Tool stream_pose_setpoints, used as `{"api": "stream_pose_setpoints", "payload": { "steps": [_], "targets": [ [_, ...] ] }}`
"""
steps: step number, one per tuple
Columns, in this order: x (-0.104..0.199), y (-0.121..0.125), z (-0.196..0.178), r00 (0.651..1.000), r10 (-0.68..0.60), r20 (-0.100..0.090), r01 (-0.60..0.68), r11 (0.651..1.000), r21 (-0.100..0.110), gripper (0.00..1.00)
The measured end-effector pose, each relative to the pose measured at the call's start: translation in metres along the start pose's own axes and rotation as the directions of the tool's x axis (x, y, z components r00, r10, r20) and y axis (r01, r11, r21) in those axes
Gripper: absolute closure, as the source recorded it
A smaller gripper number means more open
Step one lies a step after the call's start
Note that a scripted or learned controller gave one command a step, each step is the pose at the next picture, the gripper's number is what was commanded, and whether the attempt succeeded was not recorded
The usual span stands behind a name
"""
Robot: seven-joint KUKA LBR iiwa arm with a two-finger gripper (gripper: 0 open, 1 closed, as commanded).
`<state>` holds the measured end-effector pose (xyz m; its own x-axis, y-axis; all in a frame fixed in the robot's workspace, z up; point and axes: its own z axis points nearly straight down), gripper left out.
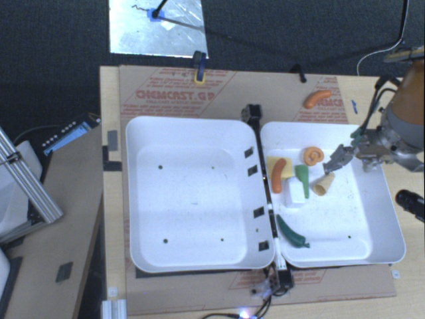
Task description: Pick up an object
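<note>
The tan cone (321, 184) — a small beige wedge, likely the target — lies in the right bin (382, 228), just below the gripper (337, 159). The gripper hangs low, presumably lining up a grasp; its fingers look spread, pinching nothing. An orange ring (313, 155) sits above the cone — a green stick (303, 180) beside it.

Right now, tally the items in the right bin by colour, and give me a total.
Orange: 2, a sausage-shaped piece and a round spiral piece
Green: 2, an upright piece and a dark curved piece
Yellow: 1
White: 1
Tan: 1, a cone
Total: 7
</note>
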<state>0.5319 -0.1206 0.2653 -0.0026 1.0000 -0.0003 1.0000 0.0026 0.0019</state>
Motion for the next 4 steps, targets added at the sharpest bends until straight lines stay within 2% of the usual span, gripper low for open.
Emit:
{"api": "stream_pose_setpoints", "payload": {
  "steps": [1,2,3,4],
  "targets": [
    [0.058,-0.047,0.044,1.0,-0.005,-0.004,0.005,1.0,0.007,0.0],
    [0.104,0.009,0.083,1.0,-0.007,-0.002,0.007,1.0,0.0,0.0],
    [0.184,0.04,0.081,1.0,-0.01,-0.004,0.01,1.0,-0.002,0.0],
    [0.24,0.055,0.185,1.0,-0.005,-0.002,0.005,1.0,0.004,0.0]
  ]
}}
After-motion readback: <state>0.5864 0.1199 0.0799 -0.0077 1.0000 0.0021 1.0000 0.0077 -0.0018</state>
